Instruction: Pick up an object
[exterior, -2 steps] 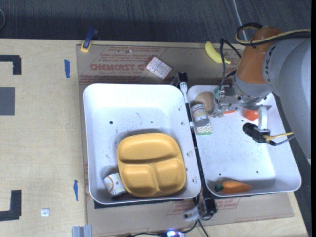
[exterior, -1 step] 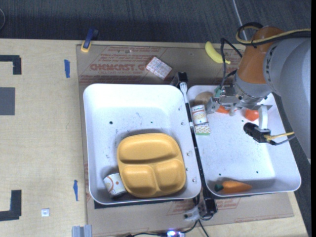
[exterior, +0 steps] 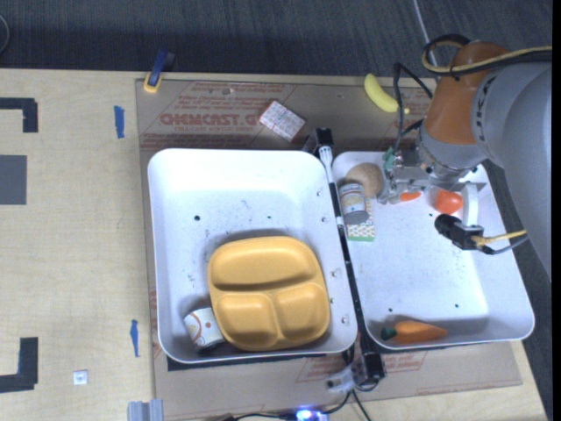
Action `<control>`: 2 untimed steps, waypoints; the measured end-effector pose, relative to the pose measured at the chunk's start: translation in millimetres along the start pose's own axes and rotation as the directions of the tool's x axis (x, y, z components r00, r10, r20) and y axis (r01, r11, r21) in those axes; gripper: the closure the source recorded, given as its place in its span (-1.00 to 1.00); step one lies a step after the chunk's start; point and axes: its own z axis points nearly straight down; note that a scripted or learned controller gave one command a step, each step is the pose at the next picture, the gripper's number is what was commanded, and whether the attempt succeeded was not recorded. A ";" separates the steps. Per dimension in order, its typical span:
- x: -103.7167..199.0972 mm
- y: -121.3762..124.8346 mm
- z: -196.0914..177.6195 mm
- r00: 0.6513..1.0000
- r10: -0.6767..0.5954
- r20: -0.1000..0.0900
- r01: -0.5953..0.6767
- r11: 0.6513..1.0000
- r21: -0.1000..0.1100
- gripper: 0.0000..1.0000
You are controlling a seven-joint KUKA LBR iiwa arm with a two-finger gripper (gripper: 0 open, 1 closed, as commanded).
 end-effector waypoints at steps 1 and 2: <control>-3.7 -0.1 -0.4 1.000 0.003 0.006 -0.003 1.000 -0.001 -1.00; -1.7 0.7 -10.5 1.000 0.001 0.003 -0.001 1.000 -0.003 1.00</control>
